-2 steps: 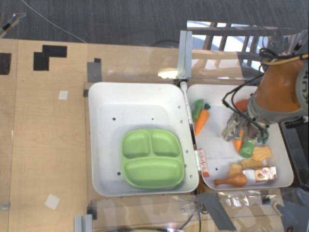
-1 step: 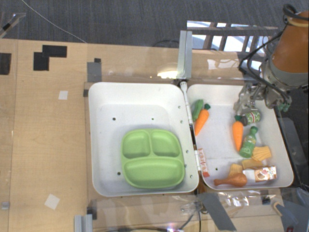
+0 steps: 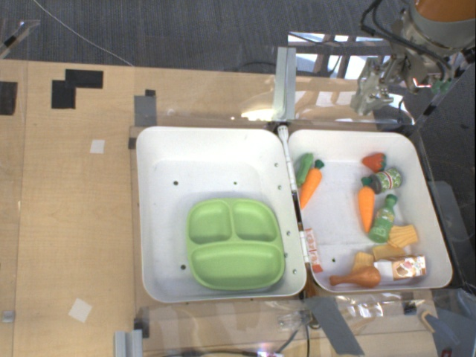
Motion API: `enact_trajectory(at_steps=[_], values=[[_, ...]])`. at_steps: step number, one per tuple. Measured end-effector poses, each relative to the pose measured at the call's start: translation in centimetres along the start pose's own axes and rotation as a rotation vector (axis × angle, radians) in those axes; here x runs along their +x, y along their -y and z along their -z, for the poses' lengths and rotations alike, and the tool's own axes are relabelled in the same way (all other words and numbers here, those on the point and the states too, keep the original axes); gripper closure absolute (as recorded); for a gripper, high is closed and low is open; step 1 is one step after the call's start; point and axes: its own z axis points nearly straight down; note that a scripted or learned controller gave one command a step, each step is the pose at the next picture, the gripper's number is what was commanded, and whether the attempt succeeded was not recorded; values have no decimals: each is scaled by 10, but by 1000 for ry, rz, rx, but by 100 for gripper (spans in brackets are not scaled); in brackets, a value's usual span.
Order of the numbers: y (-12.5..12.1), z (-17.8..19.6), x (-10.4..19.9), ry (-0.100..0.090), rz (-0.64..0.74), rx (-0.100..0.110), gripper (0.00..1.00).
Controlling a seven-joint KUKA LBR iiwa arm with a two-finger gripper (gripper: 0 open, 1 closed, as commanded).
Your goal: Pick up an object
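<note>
Two white bins sit side by side on the worktop [image 3: 67, 222]. The left bin [image 3: 160, 155] holds a green plate [image 3: 235, 243] with three compartments, lying toward its near side. Along the divider in the right bin [image 3: 338, 222] a carrot [image 3: 309, 186] lies at a slant, its leafy end up, with a green vegetable [image 3: 303, 166] just beside it on the left. Lower down, against the same wall, is a small red and white packet [image 3: 310, 248]. Near the front edge lies a brown drumstick [image 3: 356, 277], and behind it a tan piece [image 3: 364, 259]. Farther right a second carrot [image 3: 366, 207] lies nearly upright in the view, touching a green bottle [image 3: 383, 219] that leans beside it. Above these are a green can [image 3: 384, 179] and a red strawberry [image 3: 374, 161]. Below the bottle sits a yellow, ridged piece [image 3: 402, 236], and at the front right corner a small carton [image 3: 406, 267] lies on its side. The claw [image 3: 381, 88] hangs beyond the far rim of the right bin, apart from all the objects, with nothing between its fingers; whether they are spread or closed I cannot tell.
</note>
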Motion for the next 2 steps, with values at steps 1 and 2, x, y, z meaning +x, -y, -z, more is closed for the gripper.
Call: enact_trajectory(at_steps=[1,2], values=[[1,10,-1,5,-2,1,100],[0,24,-3,17,-1,2,100]])
